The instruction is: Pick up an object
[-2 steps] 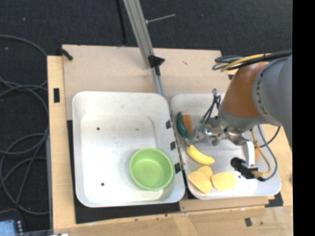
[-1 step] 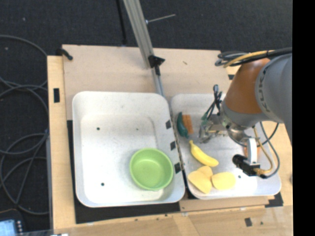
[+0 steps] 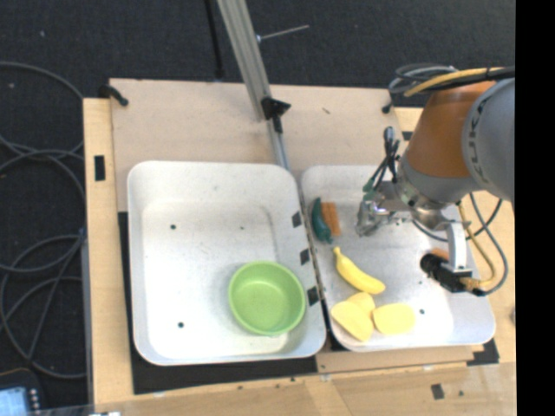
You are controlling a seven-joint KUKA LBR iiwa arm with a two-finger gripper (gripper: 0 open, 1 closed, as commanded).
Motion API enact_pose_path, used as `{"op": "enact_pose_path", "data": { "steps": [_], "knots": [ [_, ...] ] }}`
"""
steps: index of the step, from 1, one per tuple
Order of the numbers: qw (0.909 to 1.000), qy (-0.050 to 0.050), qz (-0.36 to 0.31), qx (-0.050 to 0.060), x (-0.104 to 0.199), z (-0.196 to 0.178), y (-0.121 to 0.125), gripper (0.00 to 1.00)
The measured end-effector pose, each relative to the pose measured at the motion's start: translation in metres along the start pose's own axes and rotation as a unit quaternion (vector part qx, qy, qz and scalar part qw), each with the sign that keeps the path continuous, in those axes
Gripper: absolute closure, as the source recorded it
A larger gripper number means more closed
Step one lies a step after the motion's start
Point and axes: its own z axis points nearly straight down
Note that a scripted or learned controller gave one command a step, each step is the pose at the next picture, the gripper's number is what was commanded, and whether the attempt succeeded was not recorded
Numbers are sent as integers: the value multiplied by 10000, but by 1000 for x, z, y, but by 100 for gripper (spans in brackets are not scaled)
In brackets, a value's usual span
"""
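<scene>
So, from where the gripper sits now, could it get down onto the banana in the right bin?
Probably yes. The gripper hangs over the right bin, up-view of the banana. The banana's top is bare, though two yellow pieces crowd its lower end.

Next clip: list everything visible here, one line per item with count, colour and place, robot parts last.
bins: two, white, side by side on the bench
bowl: one, green, near corner of the left bin
banana: one, yellow, middle of the right bin
flat yellow pieces: two, yellow, near edge of the right bin
teal and orange item: one, left side of the right bin; type unclear
metal post: one, grey, slanting down behind the bins
cables: several, black, on the floor left of the bench
arm: one, grey and orange, over the right bin
tool: one, metallic, above the right bin floor
</scene>
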Motion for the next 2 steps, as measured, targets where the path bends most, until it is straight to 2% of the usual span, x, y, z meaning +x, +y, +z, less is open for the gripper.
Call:
{"op": "enact_pose_path", "data": {
  "steps": [1,2],
  "knots": [
    [10000,2,-5,-2,4,-45,2,100],
    [10000,2,-10,8,2,-73,4,100]
  ]
}}
